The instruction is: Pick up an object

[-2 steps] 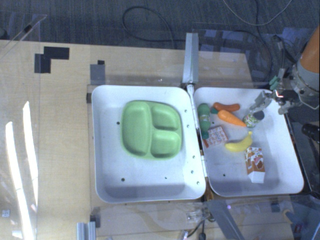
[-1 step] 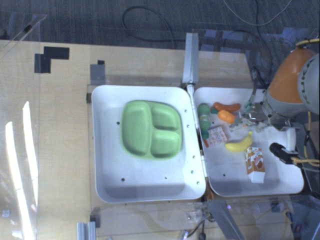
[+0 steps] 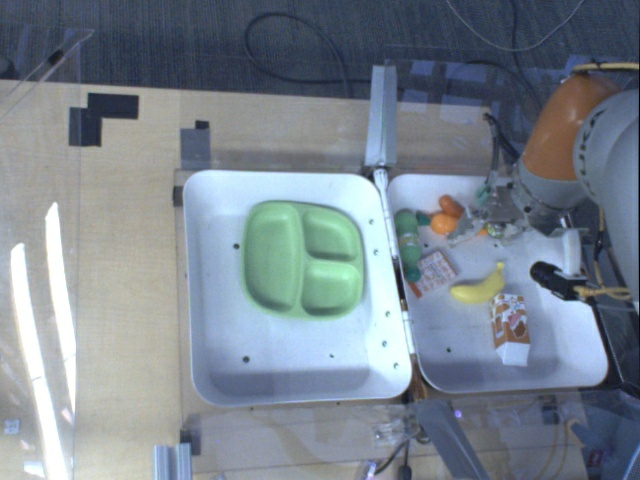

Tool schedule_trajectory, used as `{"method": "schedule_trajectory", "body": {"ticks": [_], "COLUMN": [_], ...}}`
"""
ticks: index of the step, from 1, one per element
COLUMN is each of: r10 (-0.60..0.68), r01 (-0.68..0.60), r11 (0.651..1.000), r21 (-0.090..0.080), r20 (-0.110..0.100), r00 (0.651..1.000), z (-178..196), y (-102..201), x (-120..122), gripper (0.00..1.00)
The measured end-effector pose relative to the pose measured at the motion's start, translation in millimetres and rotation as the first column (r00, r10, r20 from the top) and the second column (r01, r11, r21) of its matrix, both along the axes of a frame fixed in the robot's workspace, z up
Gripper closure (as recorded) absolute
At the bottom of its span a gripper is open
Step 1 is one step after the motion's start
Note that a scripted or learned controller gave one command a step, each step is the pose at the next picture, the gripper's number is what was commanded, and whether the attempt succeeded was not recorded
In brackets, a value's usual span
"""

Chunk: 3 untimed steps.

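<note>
While low beside the orange point(image 3: 443, 224), jaws point(image 3: 484, 223) grip nothing visible.

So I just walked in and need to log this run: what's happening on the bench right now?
A grey robot arm reaches in over the right bin, with its gripper down at the far end of that bin, next to an orange fruit and a carrot-like piece. Nothing appears lifted. A banana, a small carton, a flat packet and a green object also lie in that bin. The left bin holds a green divided tray.
</note>
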<state>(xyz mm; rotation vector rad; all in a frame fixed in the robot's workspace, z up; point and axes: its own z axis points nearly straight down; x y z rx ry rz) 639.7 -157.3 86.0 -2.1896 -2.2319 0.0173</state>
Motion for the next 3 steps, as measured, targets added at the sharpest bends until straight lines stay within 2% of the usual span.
{"method": "schedule_trajectory", "body": {"ticks": [1, 2, 3], "r10": [0.074, 0.079, -0.187], "r01": [-0.074, -0.079, 0.187], "r11": [0.997, 0.997, 0.982], "r21": [-0.006, -0.004, -0.002], "r20": [0.003, 0.008, 0.023], "r00": [0.997, 0.997, 0.982], "z": [-0.7, 11.1, 120.8], "y": [65.7, 67.9, 104.0], "x": [25.9, 27.8, -7.1], "gripper": [0.00, 1.00, 1.00]}}
